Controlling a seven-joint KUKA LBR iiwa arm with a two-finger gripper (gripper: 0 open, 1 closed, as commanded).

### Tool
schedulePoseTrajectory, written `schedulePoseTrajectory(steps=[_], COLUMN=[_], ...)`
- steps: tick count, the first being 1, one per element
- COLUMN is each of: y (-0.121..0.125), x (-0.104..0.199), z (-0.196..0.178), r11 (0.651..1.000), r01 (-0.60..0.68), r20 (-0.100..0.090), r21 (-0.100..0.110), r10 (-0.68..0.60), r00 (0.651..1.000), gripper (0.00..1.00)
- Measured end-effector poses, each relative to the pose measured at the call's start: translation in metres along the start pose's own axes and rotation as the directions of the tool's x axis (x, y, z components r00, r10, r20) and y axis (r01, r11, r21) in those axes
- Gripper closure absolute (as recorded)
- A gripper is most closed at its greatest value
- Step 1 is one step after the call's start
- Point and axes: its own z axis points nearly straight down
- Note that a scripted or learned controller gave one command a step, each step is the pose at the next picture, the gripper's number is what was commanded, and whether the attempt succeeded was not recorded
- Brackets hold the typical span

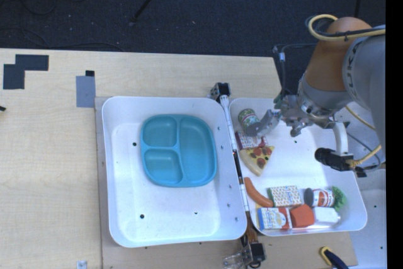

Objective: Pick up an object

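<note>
Juice carton (272, 218) nearest in right bin (352, 214); pincer (267, 123) beside green can (247, 118), spread unclear

Two white bins (119, 223), one blue plate (178, 150), one pizza slice (258, 159), one can (247, 118), one hot dog (257, 193).

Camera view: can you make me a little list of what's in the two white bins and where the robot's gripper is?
left bin: a blue plate with three sections
right bin: a small can, a toy pizza slice, a toy hot dog, small boxes, a little bottle
gripper: over the right bin's far end, beside the can
held: nothing seen between the fingers
arm: grey and orange, reaching in from the right
</note>
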Motion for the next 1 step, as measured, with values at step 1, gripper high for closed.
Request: schedulePoseTrajectory(steps=[1], y=[-0.0366], x=[0.0109], z=[0.0755], r11=[1.000], r01=[0.000], r20=[-0.003], r21=[-0.014], r10=[0.000], r00=[1.000], gripper=[0.00])
